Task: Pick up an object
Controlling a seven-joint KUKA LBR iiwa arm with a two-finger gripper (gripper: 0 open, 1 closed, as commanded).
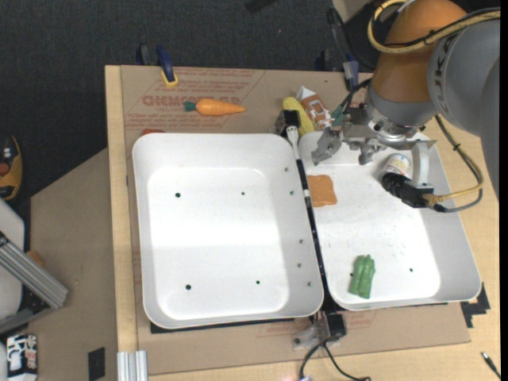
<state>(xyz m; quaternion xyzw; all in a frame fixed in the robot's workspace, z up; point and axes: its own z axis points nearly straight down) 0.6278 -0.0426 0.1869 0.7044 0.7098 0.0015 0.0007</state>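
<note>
The orange square piece (321, 190) is the thing I would go for: it lies flat on the floor of the right bin (405, 240), close to the gripper (341, 157), a little toward the camera from it and off to the side where the two bins meet. It is roughly square, so I see no long axis to line up with. The gripper looks open to me, two prongs apart with bare bin floor between them and nothing held.

From the hand, the other candidate is the green piece (363, 276), well apart toward the near rim, its long axis running roughly away from the camera.

Beyond the hand, outside the bins on the cardboard, sit a yellow item (295, 109) and, farther along, a carrot (214, 107). The left bin (214, 228) is past the square.

My worry is the bin wall: the square touches or nearly touches it, which could block one prong on the way down
</note>
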